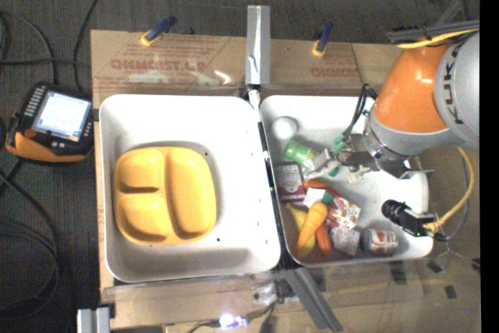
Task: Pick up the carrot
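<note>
the carrot (313, 222) lay in the right bin (350, 106) near its front left corner, long axis slanting from green top down-left to tip, just below-left of the gripper (343, 160), whose state i could not tell.

Grey arm (468, 90) here, with a broad orange band and dark lettering on its grey shell, a black cable by the wrist, a yellow cable curling beside it.
</note>
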Robot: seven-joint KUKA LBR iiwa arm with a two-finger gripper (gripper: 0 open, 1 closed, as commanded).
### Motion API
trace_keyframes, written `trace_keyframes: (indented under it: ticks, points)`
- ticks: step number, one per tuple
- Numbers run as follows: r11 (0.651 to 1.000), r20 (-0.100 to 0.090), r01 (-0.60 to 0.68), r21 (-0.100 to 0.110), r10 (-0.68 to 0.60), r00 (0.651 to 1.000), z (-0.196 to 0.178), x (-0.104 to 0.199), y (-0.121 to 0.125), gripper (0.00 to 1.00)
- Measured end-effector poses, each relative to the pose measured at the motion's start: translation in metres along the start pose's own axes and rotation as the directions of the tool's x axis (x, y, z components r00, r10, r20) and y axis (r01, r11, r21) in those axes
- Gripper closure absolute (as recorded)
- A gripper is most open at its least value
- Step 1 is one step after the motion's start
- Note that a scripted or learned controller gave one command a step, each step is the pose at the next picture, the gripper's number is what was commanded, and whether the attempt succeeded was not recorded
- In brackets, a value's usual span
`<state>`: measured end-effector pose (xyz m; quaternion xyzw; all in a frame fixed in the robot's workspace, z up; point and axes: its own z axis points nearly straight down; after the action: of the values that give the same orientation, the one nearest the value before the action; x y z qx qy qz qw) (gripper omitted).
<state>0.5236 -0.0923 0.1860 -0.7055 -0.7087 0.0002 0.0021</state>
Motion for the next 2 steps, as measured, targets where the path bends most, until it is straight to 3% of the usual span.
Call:
trace_keyframes:
  ticks: [1,2]
  points:
    - [0.993,0.009,0.116,-0.019,-0.116,0.993,0.0855,-0.0184,-0.0206,0.00]
    - [0.993,0.007,0.120,-0.021,-0.119,0.993,0.0769,-0.0162,-0.0194,1.00]
